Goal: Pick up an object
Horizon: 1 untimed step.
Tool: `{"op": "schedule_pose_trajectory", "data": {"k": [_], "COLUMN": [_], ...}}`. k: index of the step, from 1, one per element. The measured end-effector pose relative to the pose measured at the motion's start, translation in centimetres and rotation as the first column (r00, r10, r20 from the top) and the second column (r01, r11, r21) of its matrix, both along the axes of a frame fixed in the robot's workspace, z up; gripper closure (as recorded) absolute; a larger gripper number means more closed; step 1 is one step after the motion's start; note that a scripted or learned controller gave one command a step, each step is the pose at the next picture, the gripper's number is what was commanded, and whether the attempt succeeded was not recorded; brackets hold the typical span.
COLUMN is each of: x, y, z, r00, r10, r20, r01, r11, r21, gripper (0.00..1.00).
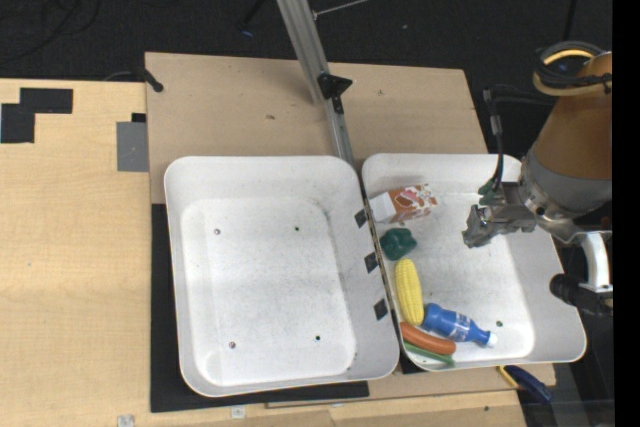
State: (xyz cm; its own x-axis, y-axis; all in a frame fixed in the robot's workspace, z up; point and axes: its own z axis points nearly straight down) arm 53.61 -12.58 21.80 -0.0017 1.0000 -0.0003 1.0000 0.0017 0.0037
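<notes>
The right bin (545, 335) holds a small red and white carton (405, 203) near its back left, a dark green piece (397, 241) below it, a yellow corn cob (408, 289), a blue bottle (456, 325) and an orange-red hot dog (428, 341) at the front left. My gripper (482, 226) hangs over the right middle of this bin, to the right of the green piece and apart from all the objects. Nothing shows between its fingers.
The left bin (265, 275) sits beside the right one, sharing a divider with black clips (368, 260). A slanted metal rail (300, 25) rises behind the bins. The grey and orange arm (575, 145) fills the right side above the bin.
</notes>
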Motion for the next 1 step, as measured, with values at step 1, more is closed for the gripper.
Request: {"op": "schedule_pose_trajectory", "data": {"k": [1], "x": [0.05], "y": [-0.10], "z": [2.66], "r00": [1.000], "r10": [0.000], "r20": [-0.003], "r01": [0.000], "r11": [1.000], "r21": [0.000], "gripper": [1.00]}}
